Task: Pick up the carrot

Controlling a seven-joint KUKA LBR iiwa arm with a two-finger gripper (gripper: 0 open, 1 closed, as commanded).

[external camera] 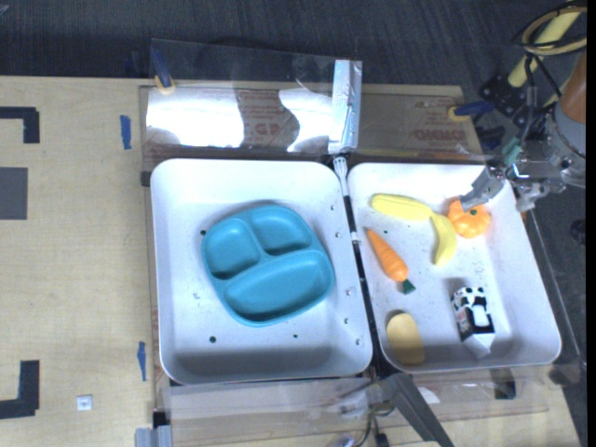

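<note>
The carrot point(388, 256), orange with a small green tip, lies slantwise on the floor of the right bin point(521, 296), near that bin's left wall. My gripper point(491, 182) hangs over the right bin's far right corner, well to the right of the carrot and apart from it. It sits just above a small orange pumpkin-like toy point(469, 221). Nothing shows in its grasp.
The right bin also holds a yellow corn-like piece point(402, 207), a banana point(444, 239), a tan oval piece point(404, 334) and a small black-and-white carton point(474, 317). A blue divided plate point(268, 263) lies in the left bin point(177, 203). Cables hang at the upper right.
</note>
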